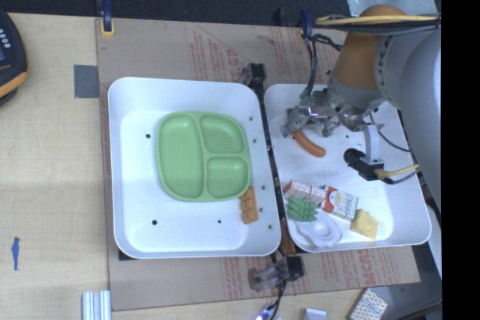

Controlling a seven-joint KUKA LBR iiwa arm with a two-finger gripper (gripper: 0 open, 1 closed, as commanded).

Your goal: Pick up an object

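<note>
gripper [315,122]: low in right bin [405,228], just above orange sausage [310,145]
fingers: cannot tell how wide
advice: centre over sausage, close across its narrow width

A blue clamp [106,14] grips the brown board's [187,49] far edge; grey tape [85,81] lies beside it
</note>
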